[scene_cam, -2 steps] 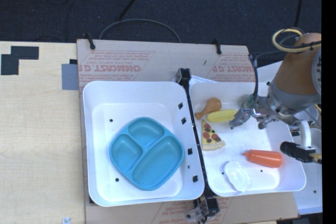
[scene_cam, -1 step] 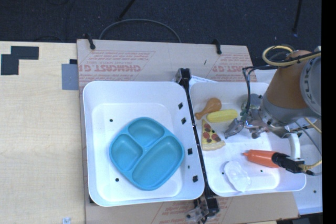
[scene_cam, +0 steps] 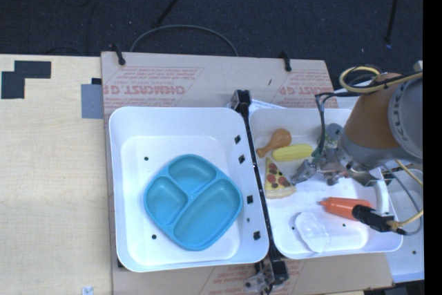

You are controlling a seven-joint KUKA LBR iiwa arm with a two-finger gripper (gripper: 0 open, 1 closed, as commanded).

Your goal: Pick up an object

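Pizza slice toy [scene_cam: 277, 179] lies in right bin [scene_cam: 345, 245], beside yellow corn piece [scene_cam: 293, 152] and drumstick [scene_cam: 274, 142]. Gripper [scene_cam: 302, 172] hangs low at the slice's right edge; grip state: cannot tell. Step looks like the approach to grasp. Next move calls for closing squarely on the slice, then lifting.

a robotics lab: white bins [scene_cam: 124, 141] on a cardboard-covered bench [scene_cam: 173, 79], cables [scene_cam: 179, 31] on dark carpet.
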